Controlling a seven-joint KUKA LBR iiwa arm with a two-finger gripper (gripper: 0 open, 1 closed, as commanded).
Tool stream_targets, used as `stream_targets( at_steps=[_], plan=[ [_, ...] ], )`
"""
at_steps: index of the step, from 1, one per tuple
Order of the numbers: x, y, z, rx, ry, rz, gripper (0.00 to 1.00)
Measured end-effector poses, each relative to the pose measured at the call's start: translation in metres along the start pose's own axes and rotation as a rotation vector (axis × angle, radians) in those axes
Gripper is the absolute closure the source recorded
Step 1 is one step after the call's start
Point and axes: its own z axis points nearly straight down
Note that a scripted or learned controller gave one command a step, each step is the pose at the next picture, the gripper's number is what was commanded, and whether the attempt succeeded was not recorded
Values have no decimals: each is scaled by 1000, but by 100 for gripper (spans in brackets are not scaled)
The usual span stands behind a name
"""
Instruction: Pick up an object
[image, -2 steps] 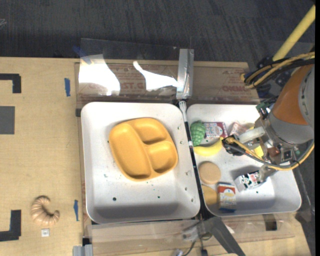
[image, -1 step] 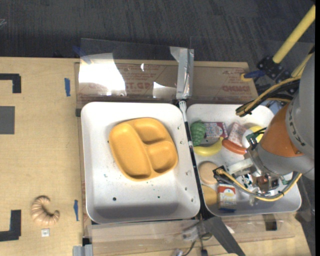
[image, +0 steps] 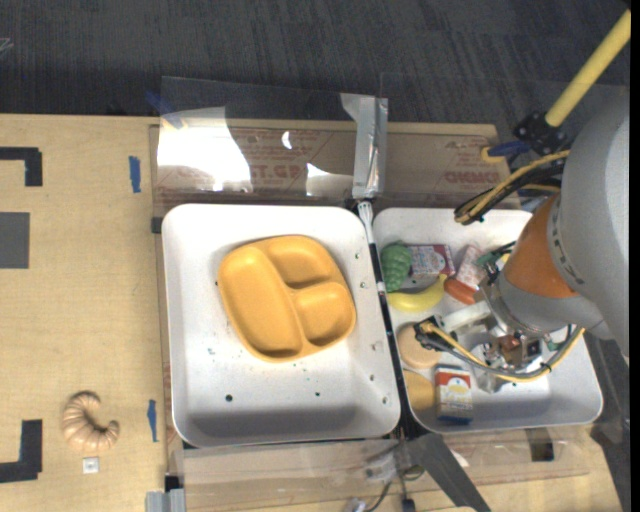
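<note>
The tool (image: 490, 345) hangs low inside the right shallow white bin (image: 570, 400); whether it is open or closed cannot be told. Just left of it lie a yellow plastic banana (image: 420, 297) and a green round toy (image: 397, 264), and below it a small white and red carton (image: 453, 390). Well to its left, a yellow divided plastic plate (image: 287, 295) rests in the left white bin (image: 190, 330).

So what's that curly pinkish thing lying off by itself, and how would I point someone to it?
Start at the left white bin, the one with the yellow divided plate in it. Move left off the bin onto the bare tan bench, toward the near left corner. There lies a small pale pink curled object, ridged like a shrimp or grub; it is the lone loose item outside both bins.
</note>
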Motion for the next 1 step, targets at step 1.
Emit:
stream_targets(
  at_steps=[1],
  plan=[
    [1, 0, -10, 0, 3, 0, 100]
  ],
)
